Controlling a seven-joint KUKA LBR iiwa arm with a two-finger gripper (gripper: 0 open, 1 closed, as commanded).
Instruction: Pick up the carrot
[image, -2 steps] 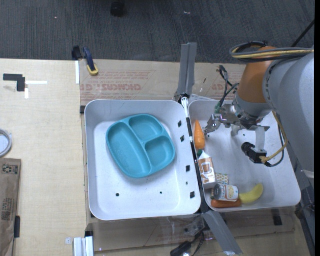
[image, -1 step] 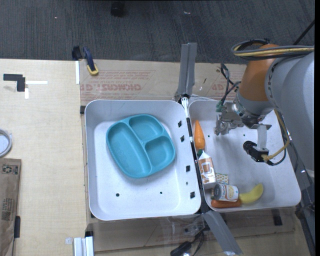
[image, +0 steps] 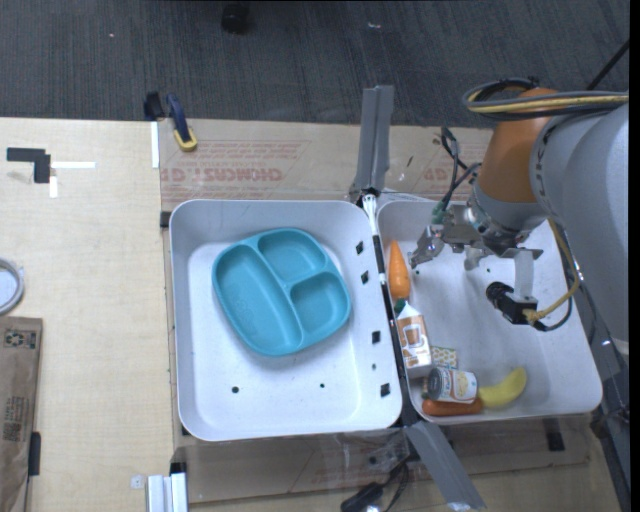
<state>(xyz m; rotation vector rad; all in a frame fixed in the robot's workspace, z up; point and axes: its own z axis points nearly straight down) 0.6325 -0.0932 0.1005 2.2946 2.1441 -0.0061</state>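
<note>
**Carrot sits just left of the claw, long axis running up-down**

Big picture first: the right bin (image: 560, 395) holds everything that matters, and the arm (image: 590, 170) comes in from the right over its top end. The gripper (image: 432, 243) hangs near the bin's upper left. I can't tell its opening from this angle, and nothing visibly sits in it. The carrot (image: 399, 270) lies against the bin's left wall, just left of and slightly below the claw, lengthwise along that wall. I'd guess a short sideways shift does it.
</note>
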